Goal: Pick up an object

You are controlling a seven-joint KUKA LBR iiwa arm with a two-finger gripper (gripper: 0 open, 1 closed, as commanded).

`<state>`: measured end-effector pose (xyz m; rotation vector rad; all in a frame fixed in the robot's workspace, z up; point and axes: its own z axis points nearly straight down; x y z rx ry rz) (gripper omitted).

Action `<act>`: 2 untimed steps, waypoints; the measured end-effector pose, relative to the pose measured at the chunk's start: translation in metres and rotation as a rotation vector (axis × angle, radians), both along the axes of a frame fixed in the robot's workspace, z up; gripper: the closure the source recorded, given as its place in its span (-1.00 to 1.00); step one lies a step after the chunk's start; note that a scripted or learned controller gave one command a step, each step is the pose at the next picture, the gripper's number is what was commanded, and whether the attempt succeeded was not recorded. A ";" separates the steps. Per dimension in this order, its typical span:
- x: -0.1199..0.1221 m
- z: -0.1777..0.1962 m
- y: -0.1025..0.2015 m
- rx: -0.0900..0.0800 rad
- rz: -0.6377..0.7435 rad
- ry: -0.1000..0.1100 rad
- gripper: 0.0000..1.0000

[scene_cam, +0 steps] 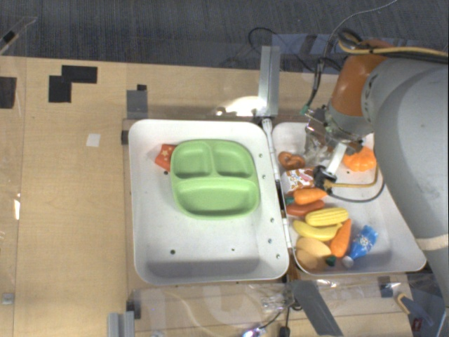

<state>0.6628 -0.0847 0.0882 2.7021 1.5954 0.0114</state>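
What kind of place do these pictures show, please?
Probably a robotics lab set up for grasping trials: two white bins on a bench, toy food such as a banana and a green divided plate, and a gripper above them.

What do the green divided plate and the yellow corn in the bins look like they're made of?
The green divided plate looks like molded plastic with a matte finish: uniform color, soft rounded compartment ridges. The yellow corn seems to be glossy plastic toy food, judging by its smooth sheen, though that's uncertain at this size.
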 end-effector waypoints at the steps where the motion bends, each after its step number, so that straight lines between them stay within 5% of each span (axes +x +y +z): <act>1: -0.017 0.104 -0.044 -0.004 0.222 0.002 1.00; 2: -0.018 0.104 -0.044 -0.004 0.222 0.002 -1.00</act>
